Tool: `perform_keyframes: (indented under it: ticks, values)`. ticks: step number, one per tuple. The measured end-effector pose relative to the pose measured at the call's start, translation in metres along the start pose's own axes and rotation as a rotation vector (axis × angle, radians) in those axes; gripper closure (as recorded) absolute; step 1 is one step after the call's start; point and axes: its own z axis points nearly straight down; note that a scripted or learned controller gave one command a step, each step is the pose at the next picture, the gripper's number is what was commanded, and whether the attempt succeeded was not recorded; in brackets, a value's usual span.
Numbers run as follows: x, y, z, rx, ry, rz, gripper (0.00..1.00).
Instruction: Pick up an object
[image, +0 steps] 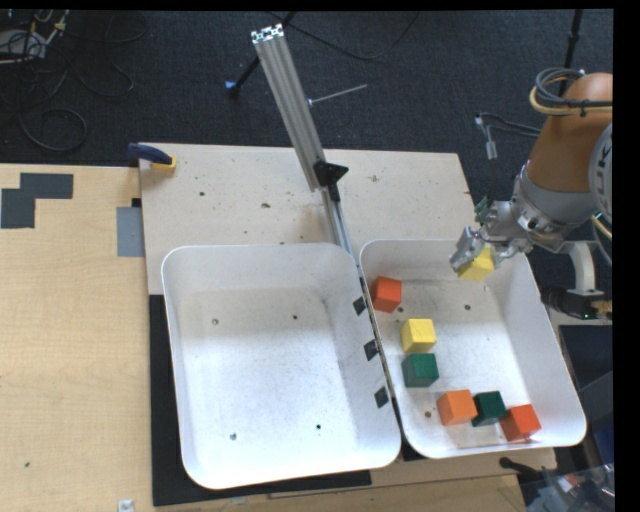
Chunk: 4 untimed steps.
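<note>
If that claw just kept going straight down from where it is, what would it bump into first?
Probably the bare white floor of the right bin, near its far corner. The gripper has a yellow block between its fingers, so that would touch first. Depth is hard to judge.

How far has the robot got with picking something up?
Mostly done: the gripper has a yellow block between its fingers, raised over the far edge of the right bin. Six blocks lie in that bin. What's left is keeping hold of it.
</note>
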Motion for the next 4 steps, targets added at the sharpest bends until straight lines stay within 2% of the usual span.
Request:
perform_keyframes:
  ticks: [1,3,4]
  values:
    - [-0.005,0.006,-0.045,0.0,-0.001,-0.002,1.0]
    - [0.098,-0.05,-0.05,0.009,0.003,-0.003,1.0]
    - [0.153,-0.065,-0.036,0.011,0.003,-0.003,1.0]
